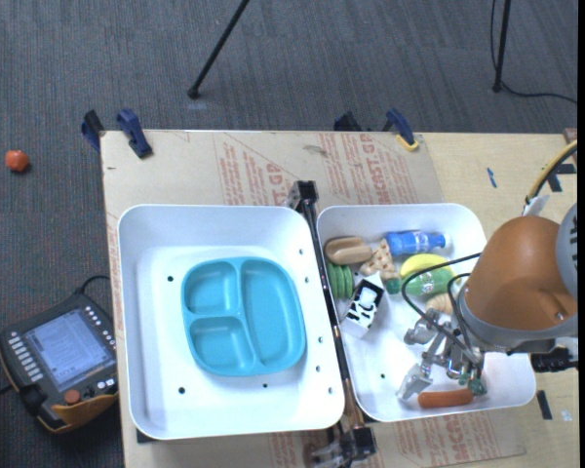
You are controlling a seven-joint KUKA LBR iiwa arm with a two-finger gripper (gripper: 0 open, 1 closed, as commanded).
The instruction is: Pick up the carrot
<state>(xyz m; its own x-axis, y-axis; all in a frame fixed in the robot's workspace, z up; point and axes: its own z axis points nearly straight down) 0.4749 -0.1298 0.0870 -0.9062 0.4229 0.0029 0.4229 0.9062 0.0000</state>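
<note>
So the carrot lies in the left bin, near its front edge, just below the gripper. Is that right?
Not quite: the carrot lies in the right bin, not the left one. The rest holds: in the camera view it is near that bin's front edge, just below the gripper. The left bin holds the blue tray.

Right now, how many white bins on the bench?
2. Left bin holds a blue tray; right bin holds the toys, the carrot and the gripper.
</note>
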